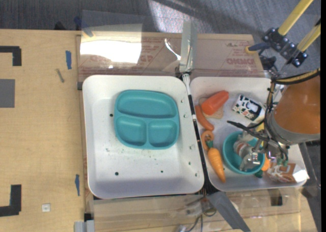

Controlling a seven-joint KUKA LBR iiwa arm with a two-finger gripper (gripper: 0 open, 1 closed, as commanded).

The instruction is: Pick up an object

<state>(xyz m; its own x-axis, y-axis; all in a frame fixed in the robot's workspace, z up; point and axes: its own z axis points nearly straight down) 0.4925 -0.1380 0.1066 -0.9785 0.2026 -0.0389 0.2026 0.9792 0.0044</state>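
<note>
My gripper (248, 157) is low in the right bin (232, 84), hanging over a small teal bowl (232, 158). Its metal fingers sit inside the bowl's outline, and I cannot make out how they stand. An orange carrot (216, 162) lies just left of the bowl. A red-orange toy vegetable (214, 102) lies at the bin's upper left, with a thinner orange piece (203, 119) below it. A white card with black marks (247, 107) rests near the bin's back. The arm's orange band (301, 108) covers the bin's right side.
The left bin (97, 139) holds a teal divided plate (146, 118). A clear divider wall (186, 53) stands between the bins at the back. A small patterned object (279, 171) lies at the right bin's front right corner. Yellow struts (300, 7) cross the upper right.
</note>
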